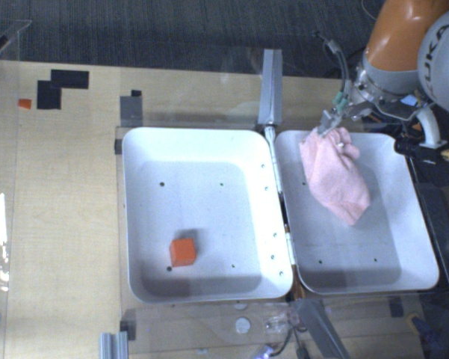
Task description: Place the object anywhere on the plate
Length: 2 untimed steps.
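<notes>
A pink cloth (335, 174) hangs in the right white bin (403, 230). Its top corner is pinched between the fingers of my gripper (333, 123), and its lower end drapes toward the bin's middle. The gripper is over the bin's back left part, under the arm's orange band, and is shut on the cloth. A small orange block (183, 252) lies on the floor of the left white bin (209, 152), near its front left, far from the gripper.
A grey metal post (269, 88) stands at the back between the two bins, whose rims meet in the middle. Black markers (60, 87) and a small orange tag (25, 104) lie on the wooden bench at the far left.
</notes>
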Available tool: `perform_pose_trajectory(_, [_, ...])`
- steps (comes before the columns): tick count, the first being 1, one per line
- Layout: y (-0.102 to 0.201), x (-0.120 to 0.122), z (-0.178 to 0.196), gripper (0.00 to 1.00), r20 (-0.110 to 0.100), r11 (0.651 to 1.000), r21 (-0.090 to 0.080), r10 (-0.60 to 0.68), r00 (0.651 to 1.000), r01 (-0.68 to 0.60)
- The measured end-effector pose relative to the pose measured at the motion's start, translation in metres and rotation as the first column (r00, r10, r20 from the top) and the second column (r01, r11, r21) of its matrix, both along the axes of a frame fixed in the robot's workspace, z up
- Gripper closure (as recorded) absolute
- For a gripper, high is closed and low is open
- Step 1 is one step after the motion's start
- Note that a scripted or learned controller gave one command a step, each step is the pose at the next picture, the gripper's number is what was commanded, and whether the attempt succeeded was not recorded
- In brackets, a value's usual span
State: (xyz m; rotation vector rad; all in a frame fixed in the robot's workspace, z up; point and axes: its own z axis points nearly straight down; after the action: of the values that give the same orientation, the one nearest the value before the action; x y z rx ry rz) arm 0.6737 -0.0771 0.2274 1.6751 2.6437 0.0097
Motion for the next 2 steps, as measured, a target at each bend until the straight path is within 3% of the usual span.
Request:
perform_pose_trajectory(1, [0.045, -0.02, -0.005, 1.0, -0.004, 0.919, -0.002, 0.393, 0.919, -0.393])
perform_pose_trajectory(2, [0.089, -0.048, -0.012, 1.0, -0.005, 0.693, -0.004, 0.721, 0.693, -0.721])
